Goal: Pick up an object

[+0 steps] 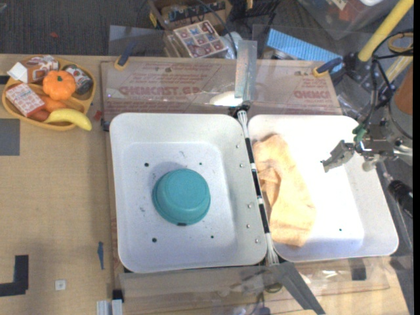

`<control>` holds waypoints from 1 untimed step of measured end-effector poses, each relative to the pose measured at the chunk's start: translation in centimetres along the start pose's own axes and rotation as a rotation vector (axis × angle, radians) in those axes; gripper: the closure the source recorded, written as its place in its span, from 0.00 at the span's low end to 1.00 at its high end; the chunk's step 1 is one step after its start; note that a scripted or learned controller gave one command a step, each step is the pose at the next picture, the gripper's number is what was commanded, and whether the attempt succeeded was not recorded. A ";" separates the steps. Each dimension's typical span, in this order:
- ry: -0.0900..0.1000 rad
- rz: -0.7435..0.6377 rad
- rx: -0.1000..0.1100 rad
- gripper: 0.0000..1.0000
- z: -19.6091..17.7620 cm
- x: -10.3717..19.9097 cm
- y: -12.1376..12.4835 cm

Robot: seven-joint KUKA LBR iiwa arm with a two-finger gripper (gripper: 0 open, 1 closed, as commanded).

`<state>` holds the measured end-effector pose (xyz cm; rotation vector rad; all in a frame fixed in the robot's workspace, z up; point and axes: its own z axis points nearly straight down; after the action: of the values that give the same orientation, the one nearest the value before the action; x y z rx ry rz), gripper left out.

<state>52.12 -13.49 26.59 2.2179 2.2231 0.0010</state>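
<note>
Grey arm reaching in low over right bin point(374, 241), gripper point(336, 157) spread open and holding nothing, just beside yellow cloth point(283, 189), teal bowl point(182, 196) well apart.

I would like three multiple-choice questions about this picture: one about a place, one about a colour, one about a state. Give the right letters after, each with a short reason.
1. Where does the teal bowl sit?
A. in the left bin
B. in the right bin
C. on the bench outside the bins

2. What colour is the cloth?
A. blue
B. pale yellow-orange
C. black

3. How does the cloth lie?
A. folded in a neat square
B. hanging from the gripper
C. crumpled along the right bin's left side

Answers:
1 A, the bowl rests on the floor of the left bin.
2 B, its fabric looks pale yellow-orange.
3 C, it lies rumpled by the divider in the right bin, apart from the gripper.
</note>
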 end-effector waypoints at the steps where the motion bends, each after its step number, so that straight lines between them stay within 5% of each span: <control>1: 0.001 0.095 0.001 0.00 12.9 3.2 5.9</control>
<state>58.06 -10.25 13.69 2.3222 2.1160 0.0002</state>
